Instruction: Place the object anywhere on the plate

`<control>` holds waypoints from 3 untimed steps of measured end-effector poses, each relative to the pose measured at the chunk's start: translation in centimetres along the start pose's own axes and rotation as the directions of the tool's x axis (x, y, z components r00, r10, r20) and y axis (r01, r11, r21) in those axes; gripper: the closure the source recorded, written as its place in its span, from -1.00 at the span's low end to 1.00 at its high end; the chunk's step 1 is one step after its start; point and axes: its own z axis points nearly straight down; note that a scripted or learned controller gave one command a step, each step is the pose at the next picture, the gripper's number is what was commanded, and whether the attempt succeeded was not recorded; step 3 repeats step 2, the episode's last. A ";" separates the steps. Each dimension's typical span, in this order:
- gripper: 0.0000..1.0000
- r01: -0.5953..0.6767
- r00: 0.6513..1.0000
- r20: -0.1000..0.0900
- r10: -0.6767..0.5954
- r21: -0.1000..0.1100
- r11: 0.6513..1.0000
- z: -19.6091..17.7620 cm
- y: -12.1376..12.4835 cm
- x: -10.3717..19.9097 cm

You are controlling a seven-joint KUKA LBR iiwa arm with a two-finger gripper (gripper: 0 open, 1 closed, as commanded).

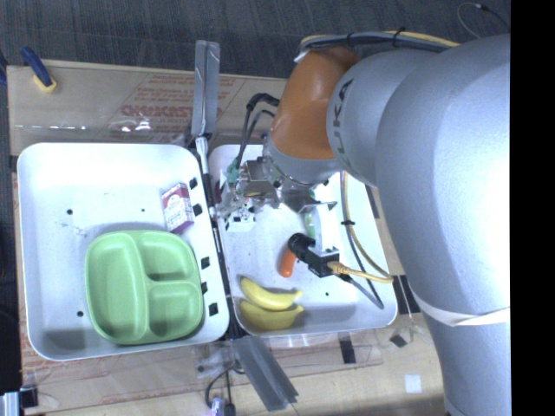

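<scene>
While arm (416,146) overhangs right bin (260,258) | bananas (269,304) inside | plate (143,286) left

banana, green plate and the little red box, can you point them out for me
banana (269,297): camera view, middle of the upper yellow curve, in the right bin.
green plate (143,286): camera view, the ridge between its compartments, in the left bin.
red box (177,206): camera view, centre of its top face, just above the plate.

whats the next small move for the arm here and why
Probably lower the tool onto an object in the right bin, perhaps the bananas or the orange carrot-like piece. The tool hangs over that bin's upper left, and the green plate in the left bin carries nothing.
</scene>
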 end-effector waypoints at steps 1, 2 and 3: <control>1.00 0.389 0.921 0.001 -0.389 0.001 0.921 0.1 -6.8 4.1; -1.00 0.389 0.921 0.001 -0.389 0.000 0.921 0.0 -6.7 4.1; -1.00 0.389 0.921 0.001 -0.389 0.000 0.921 0.0 -6.7 4.1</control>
